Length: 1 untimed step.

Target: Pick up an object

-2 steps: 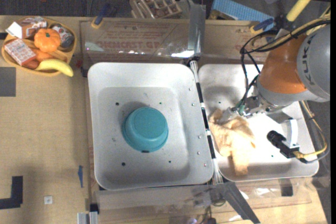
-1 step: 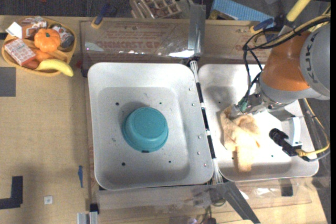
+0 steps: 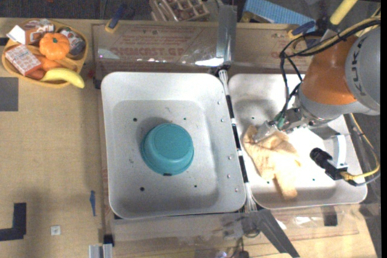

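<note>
Nearest the camera, a crumpled tan cloth lay in the right bin, spread from the bin's left wall toward its front edge, with one narrow end pointing to the front. In the left bin, a teal bowl sat upside down near the middle of the floor, well apart from every wall.

Just past the cloth's far left corner, the gripper was down low in the right bin, its tip at the cloth's edge and seemingly touching it. Whether it was open or closed on the fabric could not be told from this angle. The arm came in from the right, its orange band above the bin's far right corner.

Farther back, a low cardboard wall ran behind both bins. At the bench's far left corner stood a basket holding a banana, a small orange pumpkin and some small packets. Beyond the bench lay boxes and clutter on the floor.
</note>
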Available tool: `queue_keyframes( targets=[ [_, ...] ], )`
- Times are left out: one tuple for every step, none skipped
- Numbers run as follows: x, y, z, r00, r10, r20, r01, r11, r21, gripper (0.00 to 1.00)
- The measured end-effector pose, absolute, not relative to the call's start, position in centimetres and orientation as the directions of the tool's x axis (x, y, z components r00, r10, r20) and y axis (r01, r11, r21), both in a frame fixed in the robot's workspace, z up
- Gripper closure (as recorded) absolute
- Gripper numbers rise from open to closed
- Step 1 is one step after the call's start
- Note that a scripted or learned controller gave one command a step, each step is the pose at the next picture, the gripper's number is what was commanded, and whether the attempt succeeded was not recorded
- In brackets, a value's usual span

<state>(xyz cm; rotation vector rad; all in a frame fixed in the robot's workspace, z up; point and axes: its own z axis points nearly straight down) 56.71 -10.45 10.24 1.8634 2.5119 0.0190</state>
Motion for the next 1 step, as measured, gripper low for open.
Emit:
queue_keyframes(
  targets=[
    [54.93, -10.24, 9.17, -0.305, 0.952, -0.006, 0.952, 0.305, 0.015, 0.0]
  ],
)
